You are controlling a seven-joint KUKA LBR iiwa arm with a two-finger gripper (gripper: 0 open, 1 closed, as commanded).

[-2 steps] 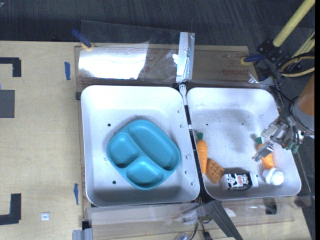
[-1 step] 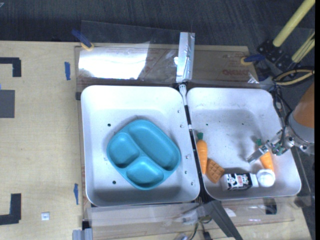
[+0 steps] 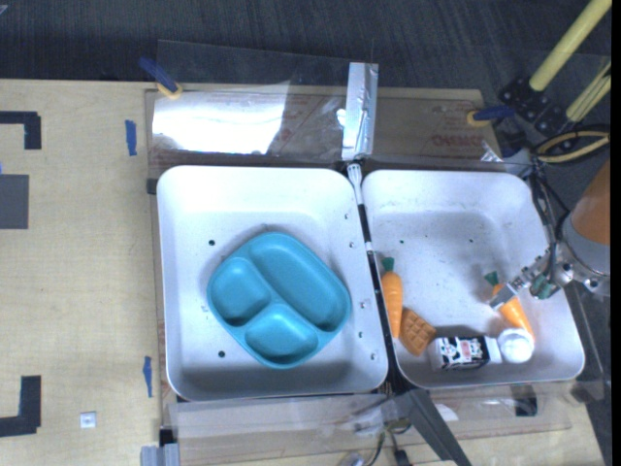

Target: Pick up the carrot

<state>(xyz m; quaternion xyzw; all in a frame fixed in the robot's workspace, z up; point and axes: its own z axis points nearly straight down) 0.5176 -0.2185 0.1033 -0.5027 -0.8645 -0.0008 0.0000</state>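
— Gripper (image 3: 532, 282) status?
— Low in the right bin (image 3: 456, 197), beside 1 carrot (image 3: 514, 314); I cannot tell its state.
— Another carrot?
— 1 more (image 3: 392, 294) by the divider.

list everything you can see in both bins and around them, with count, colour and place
bins: 2, white, side by side on the bench
divided plate: 1, blue, three compartments, middle of the left bin
carrot: 1, orange with green top, left edge of the right bin by the divider
waffle-like piece: 1, orange-brown, just right of that carrot's lower end
bottle: 1, black-and-white label, white cap, lying on its side at the right bin's front
second carrot: 1, orange, right side of the right bin, just below the gripper
arm: 1, grey with orange band, right edge
gripper: 1, over the right bin's right side
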